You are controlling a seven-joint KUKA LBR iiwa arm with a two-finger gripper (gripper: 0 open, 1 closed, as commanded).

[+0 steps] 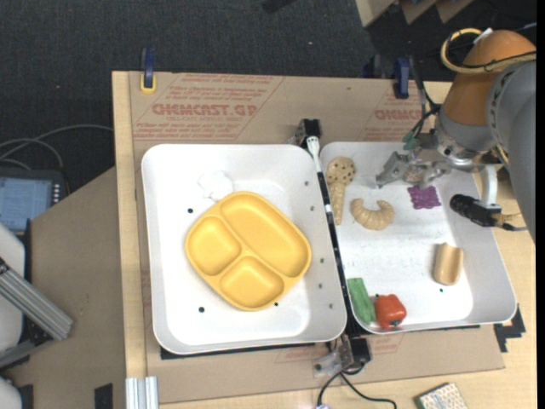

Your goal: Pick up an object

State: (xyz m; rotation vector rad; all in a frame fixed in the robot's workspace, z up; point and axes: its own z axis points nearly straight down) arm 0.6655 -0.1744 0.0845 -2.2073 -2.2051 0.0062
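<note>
My gripper [398, 169] hangs over the far part of the right bin [477, 313], reaching in from the right. Just below it lie a purple toy [423, 197] and a tan croissant [375, 214]. To its left, a waffle cone with a speckled scoop [339, 182] rests against the bin's left wall. A tan cylinder [447, 263] sits near the right wall. At the bin's near left corner lie a red pepper [390, 310] and a green piece [358, 297]. Nothing shows in the gripper's grasp.
The left bin [170, 313] holds a yellow divided plate [247, 250] in its middle. A black brush-like tool [312, 139] lies along the ridge between the two bins. Brown cardboard lines the bench behind the bins.
</note>
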